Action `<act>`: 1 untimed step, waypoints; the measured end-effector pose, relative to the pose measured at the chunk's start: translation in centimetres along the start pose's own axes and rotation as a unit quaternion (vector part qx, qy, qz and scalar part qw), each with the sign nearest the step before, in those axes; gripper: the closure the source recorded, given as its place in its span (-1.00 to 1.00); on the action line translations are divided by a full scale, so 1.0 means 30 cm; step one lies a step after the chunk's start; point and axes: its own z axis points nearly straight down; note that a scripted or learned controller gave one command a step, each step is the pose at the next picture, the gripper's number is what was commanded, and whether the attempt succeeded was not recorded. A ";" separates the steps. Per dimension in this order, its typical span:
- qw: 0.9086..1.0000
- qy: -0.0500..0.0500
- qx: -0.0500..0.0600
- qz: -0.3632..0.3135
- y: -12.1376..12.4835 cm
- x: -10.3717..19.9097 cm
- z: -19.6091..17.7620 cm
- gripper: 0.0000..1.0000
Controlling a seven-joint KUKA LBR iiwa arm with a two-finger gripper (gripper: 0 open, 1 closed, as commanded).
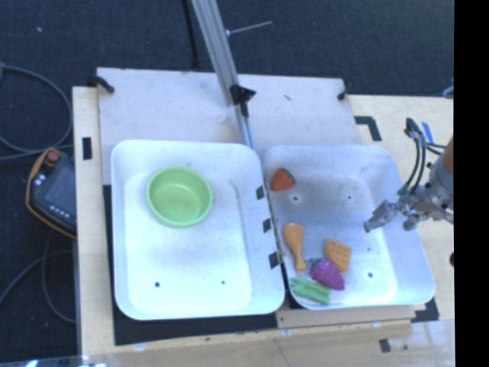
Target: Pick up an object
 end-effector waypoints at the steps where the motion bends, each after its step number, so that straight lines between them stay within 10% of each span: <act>1: 1.000 0.000 0.000 0.000 -0.001 0.006 0.141 -1.00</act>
